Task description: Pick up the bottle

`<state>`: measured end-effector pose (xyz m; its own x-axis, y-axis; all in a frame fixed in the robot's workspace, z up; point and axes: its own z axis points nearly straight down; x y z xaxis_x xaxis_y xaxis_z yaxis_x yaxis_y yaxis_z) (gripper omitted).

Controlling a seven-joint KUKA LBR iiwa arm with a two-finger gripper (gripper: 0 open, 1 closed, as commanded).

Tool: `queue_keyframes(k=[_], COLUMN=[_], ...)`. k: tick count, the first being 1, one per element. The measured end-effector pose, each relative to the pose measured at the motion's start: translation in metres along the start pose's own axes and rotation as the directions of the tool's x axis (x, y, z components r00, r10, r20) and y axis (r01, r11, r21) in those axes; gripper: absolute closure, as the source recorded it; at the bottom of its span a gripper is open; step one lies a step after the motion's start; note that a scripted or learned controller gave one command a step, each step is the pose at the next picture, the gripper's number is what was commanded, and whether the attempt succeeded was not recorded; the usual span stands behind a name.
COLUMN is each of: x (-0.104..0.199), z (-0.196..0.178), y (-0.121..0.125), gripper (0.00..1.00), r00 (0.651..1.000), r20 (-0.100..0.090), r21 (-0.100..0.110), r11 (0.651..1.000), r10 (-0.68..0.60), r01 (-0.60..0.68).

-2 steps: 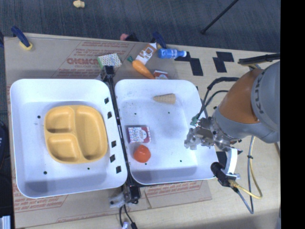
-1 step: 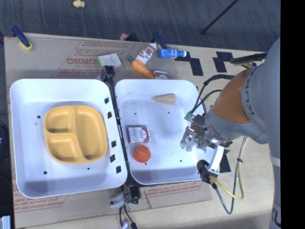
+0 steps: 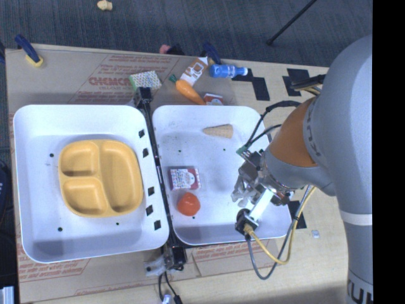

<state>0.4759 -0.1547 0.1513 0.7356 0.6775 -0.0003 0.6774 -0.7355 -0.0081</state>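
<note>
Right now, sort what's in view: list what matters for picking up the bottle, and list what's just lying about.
For the job:
blue bottle, on the bench beyond the bins
gripper, over the right bin

Lying about:
yellow divided tray
red packet
tomato
cone
carrot

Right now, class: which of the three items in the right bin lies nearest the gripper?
The cone-shaped tan piece at the bin's far side; the red ball and red packet lie farther from the gripper.

Dark grey carpeted floor (image 3: 158,11) spans the top of the frame. A small yellow scrap (image 3: 104,5) lies on it, upper left. Brown printed cardboard (image 3: 95,75) covers the bench surface.
</note>
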Motion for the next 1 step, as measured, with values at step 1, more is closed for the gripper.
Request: queue_keyframes(k=[1], x=[-0.0077], z=[-0.0096], y=[0.0078], gripper=[1.0], r00=[0.968], r20=[0.0], r21=[-0.002], r11=[0.968], r10=[0.25], r01=[-0.25])
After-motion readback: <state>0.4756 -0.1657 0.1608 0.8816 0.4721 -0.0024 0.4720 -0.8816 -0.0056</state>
